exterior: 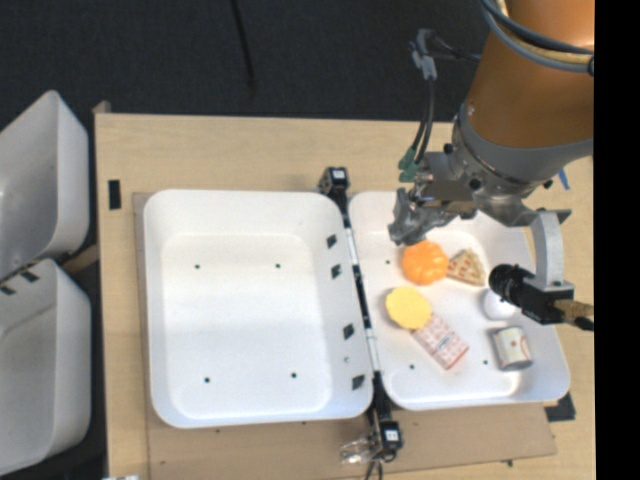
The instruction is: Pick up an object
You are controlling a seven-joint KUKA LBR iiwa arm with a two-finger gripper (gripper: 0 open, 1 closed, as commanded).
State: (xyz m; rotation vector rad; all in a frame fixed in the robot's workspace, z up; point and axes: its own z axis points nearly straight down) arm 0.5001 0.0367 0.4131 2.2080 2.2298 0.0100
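Note:
My gripper [408, 226] hangs over the far left part of the right bin [470, 393], just up and left of an orange round object [425, 263]. Nothing shows between its tips. Beside the orange thing lies a tan wedge like a pizza slice [466, 266]. Below them sit a yellow disc [409, 307] and a flat pink patterned pack [441, 342]. A small grey cylinder [511, 348] lies near the bin's right side, and a white ball [497, 304] sits partly behind the arm's fittings.
The left bin [240, 308] adjoins the right one along a clipped seam [355, 298]. Both rest on a wooden bench [125, 268]. White moulded shapes [35, 268] stand at the far left, off the bench.

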